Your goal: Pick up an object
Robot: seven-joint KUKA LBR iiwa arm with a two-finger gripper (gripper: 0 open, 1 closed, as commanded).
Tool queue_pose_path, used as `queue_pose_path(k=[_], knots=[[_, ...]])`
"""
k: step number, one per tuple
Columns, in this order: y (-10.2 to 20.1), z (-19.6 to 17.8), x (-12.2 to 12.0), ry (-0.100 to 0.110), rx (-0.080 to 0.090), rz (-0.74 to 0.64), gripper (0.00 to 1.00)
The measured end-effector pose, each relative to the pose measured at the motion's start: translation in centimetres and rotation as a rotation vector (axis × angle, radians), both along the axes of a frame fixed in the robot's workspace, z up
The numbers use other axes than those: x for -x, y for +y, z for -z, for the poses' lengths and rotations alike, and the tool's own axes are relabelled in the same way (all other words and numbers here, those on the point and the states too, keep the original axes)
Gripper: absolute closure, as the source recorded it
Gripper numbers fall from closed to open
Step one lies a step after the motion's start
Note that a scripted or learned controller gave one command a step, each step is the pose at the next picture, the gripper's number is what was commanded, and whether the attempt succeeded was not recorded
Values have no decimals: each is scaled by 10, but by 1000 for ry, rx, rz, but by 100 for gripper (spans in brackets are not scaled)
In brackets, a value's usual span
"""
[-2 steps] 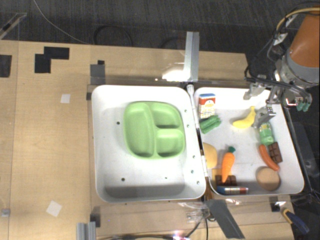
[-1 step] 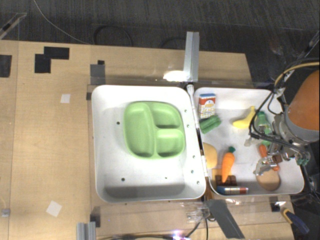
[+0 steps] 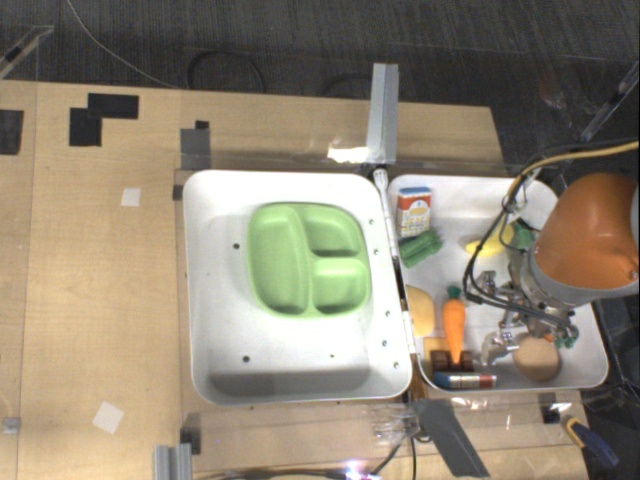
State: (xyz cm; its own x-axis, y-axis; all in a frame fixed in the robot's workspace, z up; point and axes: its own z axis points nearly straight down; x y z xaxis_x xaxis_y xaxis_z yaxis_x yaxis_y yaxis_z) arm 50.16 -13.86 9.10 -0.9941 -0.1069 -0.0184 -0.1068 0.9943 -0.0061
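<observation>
1. objects for picking sit in the right bin (image 3: pixel 590 373): a carrot (image 3: pixel 454 330) lies lengthwise near the middle, its green top pointing away from me.
2. just left of the carrot i see a yellowish rounded piece (image 3: pixel 421 311) against the bin's left wall, and below the carrot a red-and-dark marker (image 3: pixel 464 379) along the near wall.
3. a beige egg-shaped object (image 3: pixel 537 359) rests near the bin's front right, right beside the gripper.
4. farther back, a green block (image 3: pixel 420 247) lies tilted, with a small red-and-white carton (image 3: pixel 414 210) behind it; a yellow item (image 3: pixel 484 251) shows partly behind the cables.
5. gripper (image 3: pixel 508 340) hangs low over the right bin, between the carrot and the beige object; i cannot tell whether its fingers are open or closed, and i see nothing clearly between them.
6. the arm's orange band (image 3: pixel 597 233) bulks above the wrist at the right.
7. the left bin (image 3: pixel 215 268) holds a green divided tray (image 3: pixel 306 258), well apart from the gripper.
</observation>
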Motion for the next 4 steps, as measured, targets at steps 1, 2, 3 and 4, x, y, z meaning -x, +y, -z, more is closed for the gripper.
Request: queue_pose_path(k=[1,2,3,4], knots=[[47,-1,1,-6,4,-85,0],[-16,-6,-48,7,2,-131,0],[14,0,-14,-1,3,-153,0],[6,0,0,-5,1,-127,0]])
